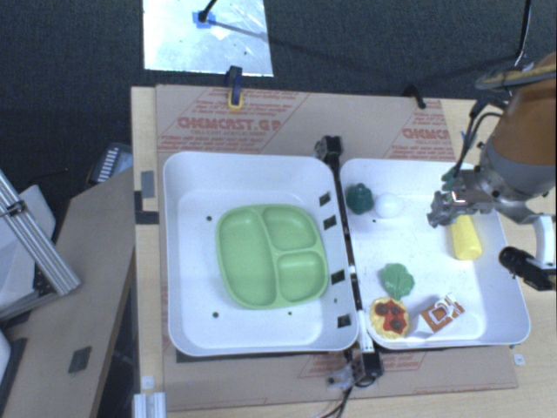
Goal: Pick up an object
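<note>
My gripper (447, 207) hangs over the right bin (513, 316) near its far right side. A yellow oblong object (466, 238) lies just below and to the right of it, its upper end close to the gripper. Further left lie a dark green toy (359, 198) and a white egg-shaped piece (388, 205). Toward the front of the bin are a light green leafy toy (397, 279), a small pizza (390, 316) and an orange and white packet (442, 312). Nothing shows in the gripper's hold.
The left bin (187, 233) holds a green divided plate (270, 255). A black divider with clips (341, 225) runs between the two bins. The arm's grey and orange body (526, 138) reaches in from the right above the bin's far corner.
</note>
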Motion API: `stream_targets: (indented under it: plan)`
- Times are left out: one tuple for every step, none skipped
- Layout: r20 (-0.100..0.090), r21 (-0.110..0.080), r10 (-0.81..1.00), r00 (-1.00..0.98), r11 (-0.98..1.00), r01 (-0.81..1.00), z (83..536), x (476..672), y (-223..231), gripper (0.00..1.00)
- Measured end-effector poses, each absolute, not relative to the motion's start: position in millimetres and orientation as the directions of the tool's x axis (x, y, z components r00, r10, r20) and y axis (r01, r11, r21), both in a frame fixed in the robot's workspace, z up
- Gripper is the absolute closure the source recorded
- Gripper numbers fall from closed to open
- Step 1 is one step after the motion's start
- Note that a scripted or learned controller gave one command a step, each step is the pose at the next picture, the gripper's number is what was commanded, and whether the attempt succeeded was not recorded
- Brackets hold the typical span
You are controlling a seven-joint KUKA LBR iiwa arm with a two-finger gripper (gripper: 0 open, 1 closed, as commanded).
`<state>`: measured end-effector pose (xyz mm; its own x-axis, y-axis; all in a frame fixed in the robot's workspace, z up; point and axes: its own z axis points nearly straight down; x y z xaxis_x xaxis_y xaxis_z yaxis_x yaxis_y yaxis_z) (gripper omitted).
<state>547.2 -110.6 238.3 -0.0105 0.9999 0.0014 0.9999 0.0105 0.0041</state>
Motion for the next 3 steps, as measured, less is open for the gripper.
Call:
stream_targets:
  plan:
    - [0.002, 0.001, 1.000, -0.011, 0.011, 1.000, 227, 555.4, -53, 1.00]
    - [0.002, 0.002, 1.000, -0.010, 0.010, 1.000, 231, 559.0, -3, 1.00]
    - [0.002, 0.002, 1.000, -0.009, 0.009, 1.000, 223, 576.9, 42, 1.00]
